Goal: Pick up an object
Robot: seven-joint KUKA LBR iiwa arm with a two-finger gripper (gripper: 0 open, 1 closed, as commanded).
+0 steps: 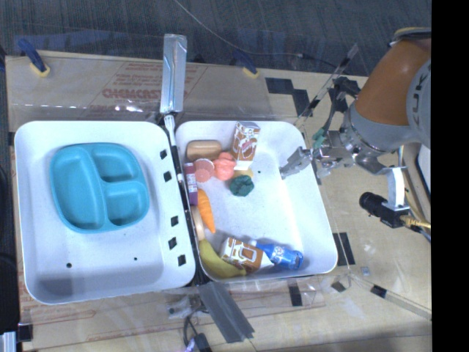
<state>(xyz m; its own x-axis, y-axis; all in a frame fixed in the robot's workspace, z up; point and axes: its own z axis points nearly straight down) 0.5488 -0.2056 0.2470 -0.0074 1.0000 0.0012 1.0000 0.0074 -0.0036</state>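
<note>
At three o'clock of the right bin [311, 196], the tool [295, 161] is poised over the rim; its opening cannot be told, with the green object [242, 186] nearest at nine o'clock.

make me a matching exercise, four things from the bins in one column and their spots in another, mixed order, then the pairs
Things:
1. blue divided tray
2. banana
3. carrot
4. dark green lump

Places:
A. front edge of the right bin
B. left bin
C. along the right bin's left wall
D. middle of the right bin, below the small carton

Pairs: 1-B, 2-A, 3-C, 4-D
</note>
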